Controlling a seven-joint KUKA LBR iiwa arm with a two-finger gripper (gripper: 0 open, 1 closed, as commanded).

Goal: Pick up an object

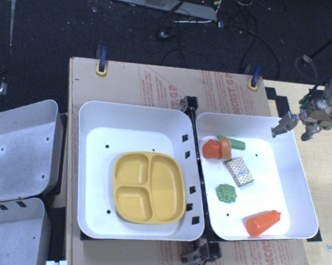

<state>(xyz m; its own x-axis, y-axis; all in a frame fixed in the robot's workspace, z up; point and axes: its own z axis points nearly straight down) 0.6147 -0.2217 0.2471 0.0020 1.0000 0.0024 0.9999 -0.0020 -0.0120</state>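
Orange bottle (262, 222) lies lowest in the right bin (299, 185), well below the gripper (297, 126)
Fingers spread, grasping nothing, above that bin's far rim; left bin (97, 129) holds a yellow divided plate (149, 187)

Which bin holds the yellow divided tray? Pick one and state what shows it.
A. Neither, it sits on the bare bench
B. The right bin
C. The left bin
C: the yellow divided tray lies flat on the floor of the left bin, while the right bin holds the small items, such as the green ball and the orange bottle.
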